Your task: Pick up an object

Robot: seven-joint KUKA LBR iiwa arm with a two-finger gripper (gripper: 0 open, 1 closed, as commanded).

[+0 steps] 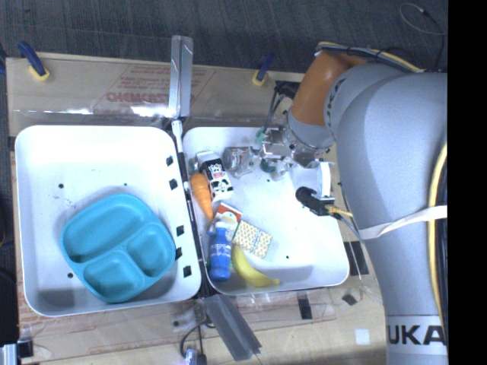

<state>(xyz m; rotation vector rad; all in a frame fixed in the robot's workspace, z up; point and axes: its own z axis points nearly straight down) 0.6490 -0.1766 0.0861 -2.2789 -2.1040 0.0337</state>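
Gripper [262, 154] hangs low in the right bin [323, 268]; I cannot tell its state. Just beside it sits a small black-and-white carton [216, 176], then the carrot [202, 195], its long axis running toward the blue bottle [220, 251] and banana [251, 271].

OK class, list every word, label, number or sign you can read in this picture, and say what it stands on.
"UKA": on the arm's grey base, cut off at the left.
Red print on the board behind the bins: upside down, too blurred to read.
Labels on the blue bottle and patterned packet: too small to read.
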